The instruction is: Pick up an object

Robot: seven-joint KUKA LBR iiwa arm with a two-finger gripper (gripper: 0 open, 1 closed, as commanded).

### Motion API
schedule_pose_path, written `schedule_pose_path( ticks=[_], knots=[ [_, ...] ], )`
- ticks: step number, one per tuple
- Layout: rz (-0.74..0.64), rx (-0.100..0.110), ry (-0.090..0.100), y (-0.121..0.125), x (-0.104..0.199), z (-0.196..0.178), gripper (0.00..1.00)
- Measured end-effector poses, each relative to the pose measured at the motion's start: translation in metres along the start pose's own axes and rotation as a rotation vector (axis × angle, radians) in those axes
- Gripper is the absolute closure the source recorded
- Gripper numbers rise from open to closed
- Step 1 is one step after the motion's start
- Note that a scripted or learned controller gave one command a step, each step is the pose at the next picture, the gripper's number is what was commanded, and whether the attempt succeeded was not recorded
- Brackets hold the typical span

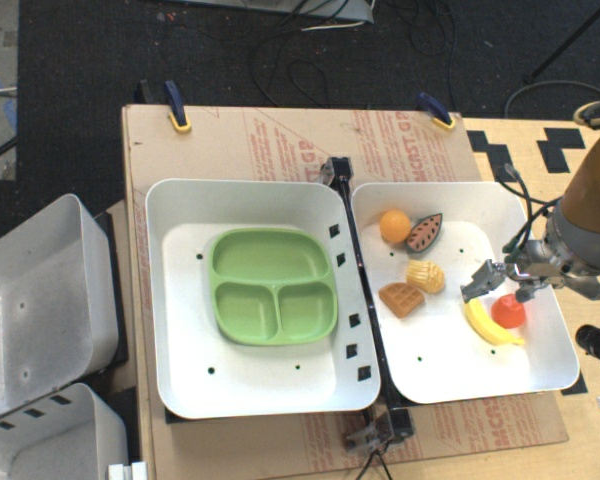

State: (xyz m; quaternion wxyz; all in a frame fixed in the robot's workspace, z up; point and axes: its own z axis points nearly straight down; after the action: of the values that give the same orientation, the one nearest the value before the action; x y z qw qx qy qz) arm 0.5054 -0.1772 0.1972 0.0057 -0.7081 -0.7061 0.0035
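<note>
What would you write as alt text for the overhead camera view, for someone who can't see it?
A robot arm's gripper hovers over a banana and a red tomato in the right white bin, which also holds an orange, a watermelon slice, corn and a waffle. The left bin holds a green divided plate.

The grey arm's gripper (488,280) hangs low, reaching leftward.
</note>
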Motion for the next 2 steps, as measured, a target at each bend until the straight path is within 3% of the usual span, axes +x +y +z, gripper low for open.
schedule_pose_path(
  ticks=[1, 2],
  knots=[
    [-0.004, -0.012, -0.003, 0.003, 0.000, -0.006, 0.00],
    [-0.001, -0.009, -0.002, 0.006, 0.002, 0.057, 0.00]
  ],
)
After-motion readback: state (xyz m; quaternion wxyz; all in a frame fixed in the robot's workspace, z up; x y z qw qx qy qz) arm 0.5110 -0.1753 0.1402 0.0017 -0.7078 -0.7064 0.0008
